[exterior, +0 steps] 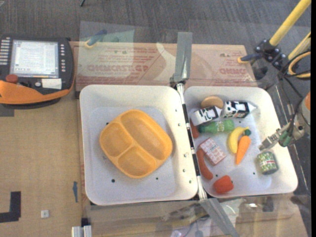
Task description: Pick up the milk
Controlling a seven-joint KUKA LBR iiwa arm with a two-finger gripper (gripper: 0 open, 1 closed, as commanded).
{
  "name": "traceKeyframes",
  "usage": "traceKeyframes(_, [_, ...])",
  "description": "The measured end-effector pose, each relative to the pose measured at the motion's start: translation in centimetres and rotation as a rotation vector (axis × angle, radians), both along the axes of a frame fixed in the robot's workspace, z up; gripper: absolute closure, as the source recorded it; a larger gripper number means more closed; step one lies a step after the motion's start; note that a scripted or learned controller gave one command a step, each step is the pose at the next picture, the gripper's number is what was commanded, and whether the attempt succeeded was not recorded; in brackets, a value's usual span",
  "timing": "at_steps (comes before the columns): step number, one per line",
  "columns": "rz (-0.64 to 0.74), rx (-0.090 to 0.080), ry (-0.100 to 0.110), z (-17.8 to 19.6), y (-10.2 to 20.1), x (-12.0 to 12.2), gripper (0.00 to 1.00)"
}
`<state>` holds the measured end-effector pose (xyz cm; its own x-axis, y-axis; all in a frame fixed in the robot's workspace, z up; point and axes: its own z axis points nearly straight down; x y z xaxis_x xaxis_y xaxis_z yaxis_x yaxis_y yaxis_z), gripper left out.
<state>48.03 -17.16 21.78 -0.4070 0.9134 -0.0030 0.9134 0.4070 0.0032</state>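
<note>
Left bin: orange divided tray. Right bin: milk carton, cow-patterned, lying on its side at the far edge, touching a green bottle. Banana and carrot sit just beside each other. End effector over right rim, near a small can; can't tell its opening.

Milk: black-and-white carton (cow pattern), lying on side, upper part of right bin.
</note>
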Motion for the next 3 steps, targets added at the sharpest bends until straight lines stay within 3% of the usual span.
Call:
traceKeyframes(1, [-0.001, -0.001, -0.004, 1.0, 0.0, 0.1, 1.00])
traceKeyframes(2, [-0.001, -0.001, -0.004, 1.0, 0.0, 0.1, 0.00])
traceKeyframes(3, [-0.067, 0.001, 0.001, -4.0, 0.6, 11.9, 0.00])
